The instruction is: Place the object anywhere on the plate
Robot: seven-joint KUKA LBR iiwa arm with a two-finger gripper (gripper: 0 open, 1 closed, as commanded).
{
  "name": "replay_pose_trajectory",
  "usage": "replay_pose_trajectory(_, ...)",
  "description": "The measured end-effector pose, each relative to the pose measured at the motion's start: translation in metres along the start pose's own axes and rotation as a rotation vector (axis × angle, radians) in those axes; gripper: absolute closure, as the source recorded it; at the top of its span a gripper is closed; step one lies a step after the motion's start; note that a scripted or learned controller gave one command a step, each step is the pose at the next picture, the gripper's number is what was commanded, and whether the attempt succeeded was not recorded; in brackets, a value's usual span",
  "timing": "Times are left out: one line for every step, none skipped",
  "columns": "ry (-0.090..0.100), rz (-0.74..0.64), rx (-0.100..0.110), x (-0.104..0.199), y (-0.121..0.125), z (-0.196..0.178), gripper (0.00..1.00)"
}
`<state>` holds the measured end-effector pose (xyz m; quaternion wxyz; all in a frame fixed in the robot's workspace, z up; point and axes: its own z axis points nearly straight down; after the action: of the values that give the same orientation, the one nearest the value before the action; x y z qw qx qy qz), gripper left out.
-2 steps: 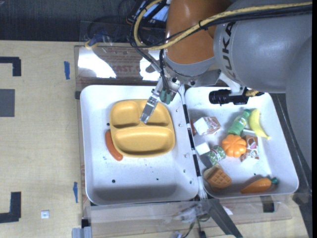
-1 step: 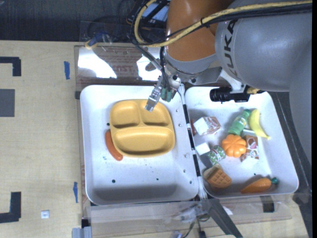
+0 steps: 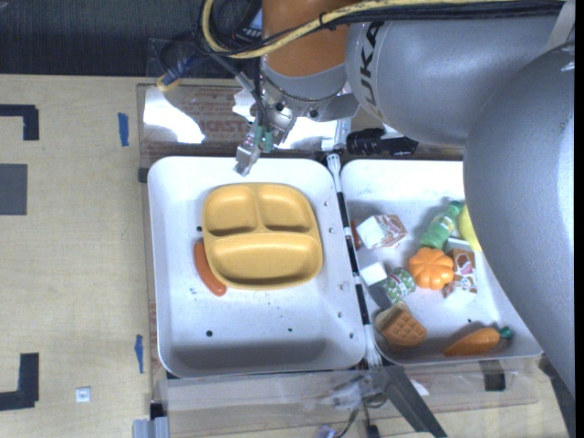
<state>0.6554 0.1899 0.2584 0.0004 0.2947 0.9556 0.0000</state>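
Plate [image 3: 263, 235]: yellow, three compartments, sits in the left bin [image 3: 173, 318], toward its back half, roughly centred side to side. All three compartments bare. An orange-red sausage-shaped piece [image 3: 208, 270] lies on the bin floor touching the plate's left front edge, partly tucked under the rim.

Which object is the one to place cannot be told. The loose things are in the right bin [image 3: 401, 185]: a white carton with red print [image 3: 381, 231] near the left wall, a small white block [image 3: 372, 273] below it, a green-patterned wrapped piece [image 3: 399, 286], an orange pumpkin [image 3: 431, 267] mid-bin, a green bottle [image 3: 442, 225] behind it, a red-and-white packet [image 3: 464, 272] just right of the pumpkin, a waffle-like brown piece [image 3: 401, 327] at the front left, a carrot [image 3: 476, 339] at the front right. Print on the carton too small to read.

Claw [image 3: 246, 161]: over the back edge of the left bin, just behind the plate, apart from it. Fingers too small and blurred; cannot tell how far apart they stand, and nothing visible between them.

Arm [image 3: 456, 71]: comes in from the right, covering the right bin's far side, orange band over the back of the counter [image 3: 73, 245], wrist angled down-left. Yellow cable [image 3: 219, 16] loops over it. Letters "UK" readable on the grey housing.
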Motion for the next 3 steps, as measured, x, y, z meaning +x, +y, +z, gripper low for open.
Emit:
replay_pose_trajectory(0.004,-0.15,0.003,0.067,-0.084,0.066,1.0)
replay_pose_trajectory(0.0,-0.217,-0.001,0.027,-0.051,0.061,1.0)
replay_pose_trajectory(0.0,0.153,0.001,0.049,-0.051,0.042,1.0)
